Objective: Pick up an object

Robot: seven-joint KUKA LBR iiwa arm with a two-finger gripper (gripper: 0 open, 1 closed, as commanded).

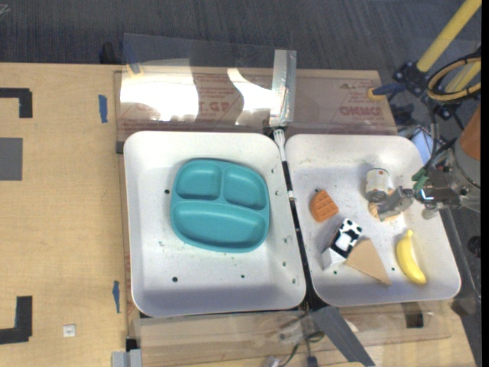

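Camera view: gripper (391, 202) low in the right bin (328, 277), beside a small cylinder (377, 180); finger state unclear.

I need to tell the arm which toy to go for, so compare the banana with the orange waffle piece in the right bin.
The banana is yellow, long and curved; the waffle piece is orange, short and blocky with a grid pattern. The banana lies near the bin's right wall; the waffle piece lies near the left wall, by the divider. Both lie flat in the right bin, each apart from other things.
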